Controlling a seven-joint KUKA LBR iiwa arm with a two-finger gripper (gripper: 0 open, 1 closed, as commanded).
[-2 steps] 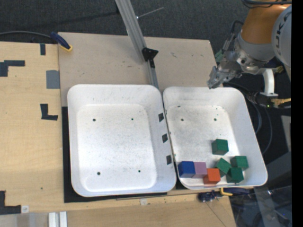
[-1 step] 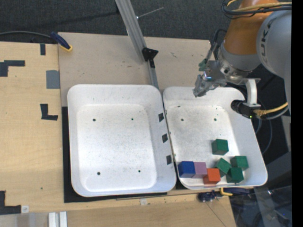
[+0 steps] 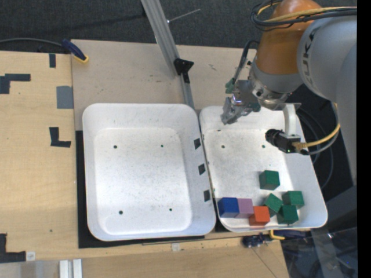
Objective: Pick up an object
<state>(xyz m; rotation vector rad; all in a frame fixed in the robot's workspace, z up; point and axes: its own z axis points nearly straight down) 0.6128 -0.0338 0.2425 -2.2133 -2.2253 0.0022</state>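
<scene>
1. Clustered along the near edge of the right bin (image 3: pixel 301 172) sit the small blocks: a blue cube (image 3: pixel 228 207) touching a lilac block (image 3: pixel 245 207), an orange-red cube (image 3: pixel 261 215) just beside them, and three green blocks (image 3: pixel 286 205) packed together toward the near right corner.
2. Slightly farther in, a fourth green cube (image 3: pixel 269 179) stands by itself on the bin floor, near the cluster but apart from it.
3. Beside it, the left bin (image 3: pixel 93 155) shows a bare white floor marked by four dark dots.
4. At the far end of the right bin, the gripper (image 3: pixel 232 114) hangs over the bin's far left corner, well apart from every block; nothing shows between its fingers, though whether they are spread or closed cannot be told from this angle.
5. Behind it, the grey arm (image 3: pixel 324 51) with its orange band (image 3: pixel 284 33) reaches in from the right, a yellow cable looping past.
6. Farthest back, a grey metal post (image 3: pixel 162 28) slants across the wooden bench (image 3: pixel 35 172).
</scene>
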